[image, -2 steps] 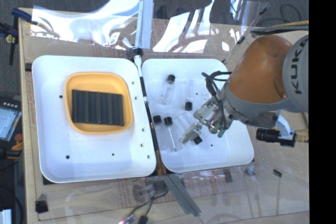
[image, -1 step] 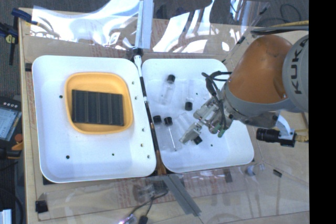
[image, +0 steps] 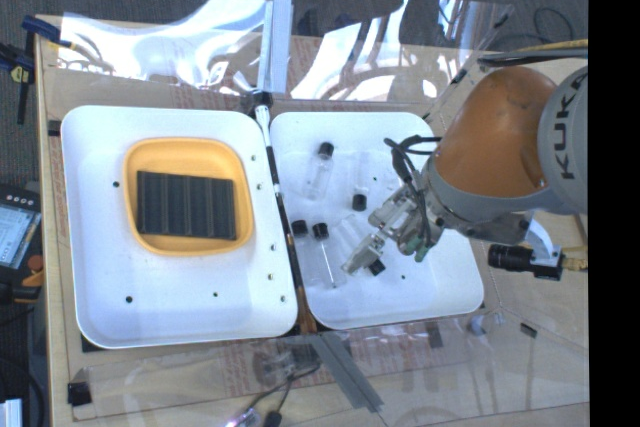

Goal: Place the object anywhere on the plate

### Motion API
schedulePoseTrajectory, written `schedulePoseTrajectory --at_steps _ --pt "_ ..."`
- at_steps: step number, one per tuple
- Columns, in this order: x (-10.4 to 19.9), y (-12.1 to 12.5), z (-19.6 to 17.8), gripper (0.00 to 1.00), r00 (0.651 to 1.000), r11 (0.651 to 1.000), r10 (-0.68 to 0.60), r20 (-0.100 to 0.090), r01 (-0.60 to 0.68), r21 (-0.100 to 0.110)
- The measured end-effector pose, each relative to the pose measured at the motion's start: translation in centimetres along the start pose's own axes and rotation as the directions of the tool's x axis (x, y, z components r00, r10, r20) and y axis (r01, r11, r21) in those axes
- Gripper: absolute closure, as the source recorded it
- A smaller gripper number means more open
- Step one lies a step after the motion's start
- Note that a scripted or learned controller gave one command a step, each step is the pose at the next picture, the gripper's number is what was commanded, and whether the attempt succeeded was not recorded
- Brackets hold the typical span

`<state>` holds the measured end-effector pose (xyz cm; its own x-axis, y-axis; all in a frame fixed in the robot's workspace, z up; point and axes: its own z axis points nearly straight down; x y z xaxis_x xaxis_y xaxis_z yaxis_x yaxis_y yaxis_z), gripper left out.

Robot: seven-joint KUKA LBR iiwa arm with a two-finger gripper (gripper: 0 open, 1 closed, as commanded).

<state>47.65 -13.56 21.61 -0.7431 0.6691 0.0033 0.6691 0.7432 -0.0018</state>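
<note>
Right bin (image: 440, 290): vials; arm (image: 520, 155) marked "KUK".

Two white bins (image: 100, 305) side by side

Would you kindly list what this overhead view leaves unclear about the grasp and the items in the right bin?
- Tool: too small and blurred in the camera view to judge whether it grips anything.
- Small black piece beside the tool: touching or apart cannot be told.
- Clear vials: transparent against the white right bin, so outlines and number are uncertain.
- Right bin floor beneath the arm: hidden by it.
</note>
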Motion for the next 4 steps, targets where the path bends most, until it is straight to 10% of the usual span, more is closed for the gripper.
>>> schedulePoseTrajectory --at_steps 4 --pt "0.0 0.0 0.0 0.0 1.0 1.0 0.0 0.0 0.0 0.0"
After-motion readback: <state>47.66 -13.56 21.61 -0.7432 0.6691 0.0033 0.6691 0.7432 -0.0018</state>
